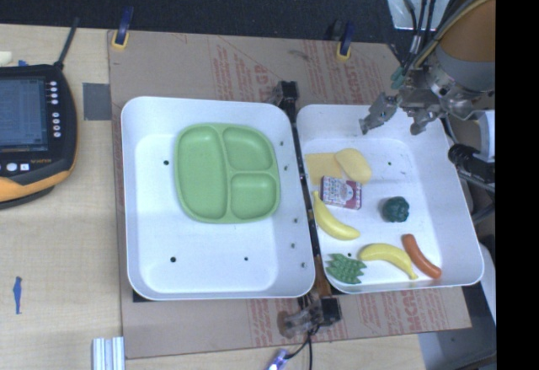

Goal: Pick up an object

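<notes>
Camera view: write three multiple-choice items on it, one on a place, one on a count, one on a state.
1. Where does the green plate lie?
A. left bin
B. right bin
C. on the bare bench

2. How many bananas are in the right bin?
A. one
B. two
C. four

3. How does the gripper stand?
A. buried among the toys
B. above the right bin's far edge, holding nothing
C. over the left bin

Key: 1 A, the plate sits in the left bin. 2 B, one banana lies mid-bin, another banana near the front. 3 B, nothing shows between its fingers.
</notes>
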{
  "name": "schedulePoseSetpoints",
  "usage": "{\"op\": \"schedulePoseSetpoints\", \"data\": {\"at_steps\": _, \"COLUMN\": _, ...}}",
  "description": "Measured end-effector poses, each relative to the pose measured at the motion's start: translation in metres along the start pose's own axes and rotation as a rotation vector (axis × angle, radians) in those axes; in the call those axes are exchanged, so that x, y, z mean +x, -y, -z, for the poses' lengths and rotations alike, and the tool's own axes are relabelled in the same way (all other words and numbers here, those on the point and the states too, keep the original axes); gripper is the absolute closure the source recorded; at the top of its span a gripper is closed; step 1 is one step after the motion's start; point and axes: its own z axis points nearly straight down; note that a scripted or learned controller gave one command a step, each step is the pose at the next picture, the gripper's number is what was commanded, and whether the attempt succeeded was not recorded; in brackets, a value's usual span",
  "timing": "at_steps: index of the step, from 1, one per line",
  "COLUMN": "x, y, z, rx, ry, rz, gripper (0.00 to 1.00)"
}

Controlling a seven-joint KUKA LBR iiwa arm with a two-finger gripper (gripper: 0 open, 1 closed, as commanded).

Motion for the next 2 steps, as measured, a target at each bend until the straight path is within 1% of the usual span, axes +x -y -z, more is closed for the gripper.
{"op": "schedulePoseSetpoints", "data": {"at_steps": 1, "x": 0.016, "y": -0.017, "z": -0.073, "rx": 0.002, "ry": 0.001, "rz": 0.002, "gripper": 0.00}}
{"op": "schedulePoseSetpoints", "data": {"at_steps": 2, "x": -0.003, "y": 0.074, "z": -0.133, "rx": 0.002, "ry": 0.000, "rz": 0.000, "gripper": 0.00}}
